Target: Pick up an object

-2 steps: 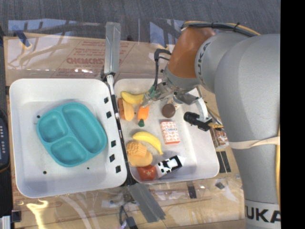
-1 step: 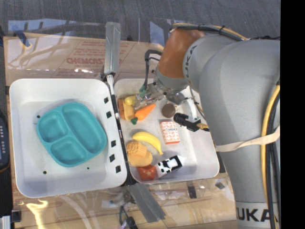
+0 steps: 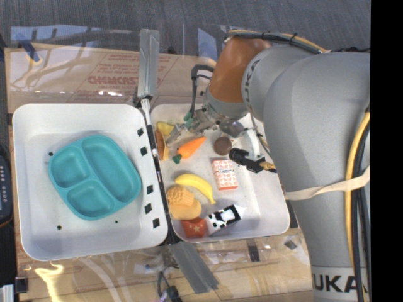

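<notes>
In the right bin (image 3: 277,212), upper end, the jaws (image 3: 196,122) hover just above the toy carrot (image 3: 191,147); we cannot tell their opening. Approach step, we judge; next: descend and close on the carrot

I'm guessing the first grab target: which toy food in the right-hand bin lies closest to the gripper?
The orange carrot, lying just below the gripper near the bin's far end. The banana, the waffle-like piece and the red item sit farther towards the near end.

Robot lab — white bins (image 3: 25,168), KUKA arm (image 3: 315,137), taped bench (image 3: 82,74)
</notes>
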Robot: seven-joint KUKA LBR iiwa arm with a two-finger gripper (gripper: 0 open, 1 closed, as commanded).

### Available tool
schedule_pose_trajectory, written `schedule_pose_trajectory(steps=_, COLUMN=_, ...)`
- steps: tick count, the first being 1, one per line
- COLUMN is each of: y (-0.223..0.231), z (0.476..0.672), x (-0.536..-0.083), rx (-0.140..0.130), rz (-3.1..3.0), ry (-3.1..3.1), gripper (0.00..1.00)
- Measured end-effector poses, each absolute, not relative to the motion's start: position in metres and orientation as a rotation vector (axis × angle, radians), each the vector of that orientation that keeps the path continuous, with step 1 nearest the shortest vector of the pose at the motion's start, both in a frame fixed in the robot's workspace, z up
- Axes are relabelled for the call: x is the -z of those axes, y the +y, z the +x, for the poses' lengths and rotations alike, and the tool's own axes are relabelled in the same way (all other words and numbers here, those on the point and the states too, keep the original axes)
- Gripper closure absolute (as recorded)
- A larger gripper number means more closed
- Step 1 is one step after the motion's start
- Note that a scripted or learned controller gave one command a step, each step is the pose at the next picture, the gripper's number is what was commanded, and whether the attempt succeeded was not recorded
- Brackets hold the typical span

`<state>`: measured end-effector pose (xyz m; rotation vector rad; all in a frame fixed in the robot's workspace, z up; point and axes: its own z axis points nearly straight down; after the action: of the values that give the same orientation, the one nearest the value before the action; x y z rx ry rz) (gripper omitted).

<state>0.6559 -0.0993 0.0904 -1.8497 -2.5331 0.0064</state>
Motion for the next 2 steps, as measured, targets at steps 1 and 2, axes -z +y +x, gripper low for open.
schedule_pose_trajectory(steps=1, y=-0.097, z=0.619, x=-0.089, rx=-0.007, rz=-1.862, ry=-2.523, gripper=0.00)
schedule_pose_trajectory(steps=2, y=-0.131, z=0.536, x=-0.090, rx=-0.006, rz=-1.835, ry=-2.542, gripper=0.00)
